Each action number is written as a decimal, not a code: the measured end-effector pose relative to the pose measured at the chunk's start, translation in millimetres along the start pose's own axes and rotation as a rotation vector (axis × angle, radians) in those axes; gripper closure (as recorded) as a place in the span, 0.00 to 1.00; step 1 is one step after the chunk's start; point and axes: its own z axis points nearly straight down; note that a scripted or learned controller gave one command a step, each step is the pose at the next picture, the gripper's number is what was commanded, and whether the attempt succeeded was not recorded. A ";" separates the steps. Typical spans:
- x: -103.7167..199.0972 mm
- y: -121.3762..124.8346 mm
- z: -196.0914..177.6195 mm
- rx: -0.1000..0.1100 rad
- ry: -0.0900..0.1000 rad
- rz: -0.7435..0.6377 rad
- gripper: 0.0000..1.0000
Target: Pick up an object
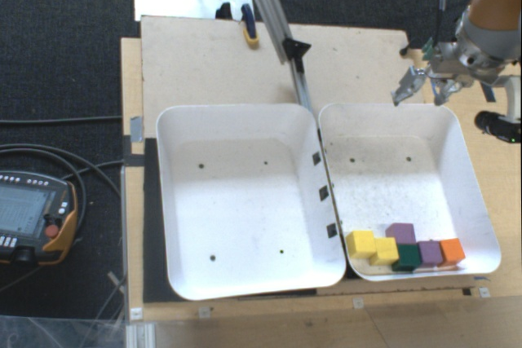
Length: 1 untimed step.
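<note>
The left bin (245, 200) is a shallow white plastic tray with rounded corners and small dark specks on its floor. In the right bin (391, 167), small cubes lie packed together at the near edge: yellow blocks (371, 245), a purple block (400, 233), a green block (406, 257) and an orange block (452, 250). The tool (422, 87) hovers above the far rim with fingers apart and empty, so I judge the approach step; next it must travel down to the blocks.

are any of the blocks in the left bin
No, the yellow, purple, green and orange blocks all sit clustered in the near corner of the right bin.
</note>
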 end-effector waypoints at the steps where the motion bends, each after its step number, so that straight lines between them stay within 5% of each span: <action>1: 38.2 -62.8 137.3 0.010 0.004 0.004 0.00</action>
